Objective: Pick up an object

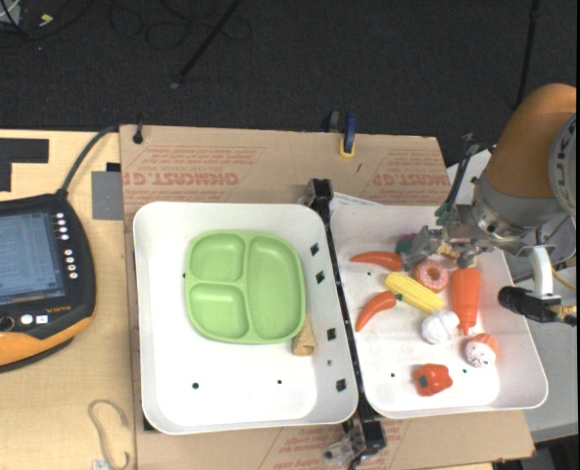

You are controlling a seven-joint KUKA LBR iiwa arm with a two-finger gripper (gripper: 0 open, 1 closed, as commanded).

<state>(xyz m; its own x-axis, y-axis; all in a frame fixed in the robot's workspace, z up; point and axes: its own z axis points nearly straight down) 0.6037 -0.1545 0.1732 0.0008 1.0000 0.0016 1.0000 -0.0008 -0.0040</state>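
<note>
Hand (437, 246) low over the right white bin (525, 380), hovering just above the pink-iced toy doughnut (431, 276); finger state impossible to tell. Beside the doughnut: yellow plastic corn cob (413, 291) and orange toy carrot (465, 298).

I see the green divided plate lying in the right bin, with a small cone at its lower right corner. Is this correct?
Not quite. The camera view shows the green divided plate in the left bin, not the right one. The small cone does lie at its lower right corner.
</note>
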